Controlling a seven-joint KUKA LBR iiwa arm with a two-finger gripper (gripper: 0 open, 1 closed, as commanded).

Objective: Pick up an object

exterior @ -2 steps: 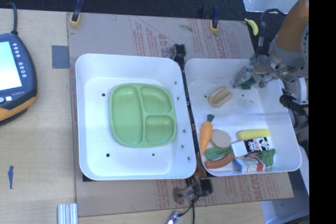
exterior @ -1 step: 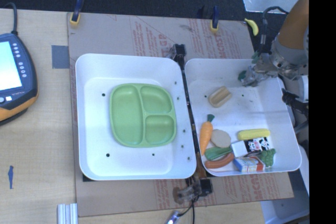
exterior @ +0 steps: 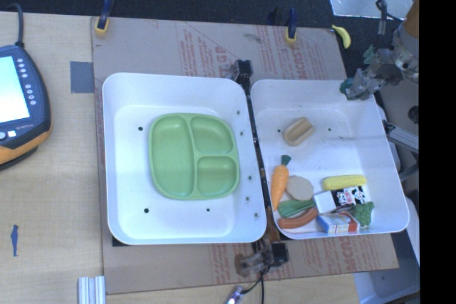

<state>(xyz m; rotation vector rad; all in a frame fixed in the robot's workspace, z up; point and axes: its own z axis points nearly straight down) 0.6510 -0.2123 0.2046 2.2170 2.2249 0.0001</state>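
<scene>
- The nearest object to the gripper (exterior: 354,87) is a tan roll (exterior: 298,130). It is short and rounded, and it lies alone on the bin floor, to the left of the gripper and a bit closer to the camera.
- The other objects lie together in a crowded group at the near side of the right bin (exterior: 388,153), well apart from the gripper.
- In this group, an orange carrot (exterior: 278,183) with a green top lies beside the bin's left wall.
- A pale round disc (exterior: 300,188) lies just beside the carrot. Below it are a green pod (exterior: 295,208) and a reddish sausage (exterior: 298,221), which touch each other.
- A yellow corn (exterior: 344,182) lies on the gripper's side of the group. Below it stands a small carton (exterior: 349,196) with black and white patches.
- A small box (exterior: 336,223) and a green broccoli (exterior: 364,213) lie at the near wall.
- The gripper hangs over the far right corner of the right bin, at about the rim. No object is seen in it. If it is wide or narrow, I cannot tell, because it is small and dark here.
- The left bin (exterior: 121,153) holds a green tray (exterior: 194,155) with three compartments, far to the left of the gripper.
- A pendant (exterior: 20,107) with a screen lies on the bench, beyond the left bin.
</scene>
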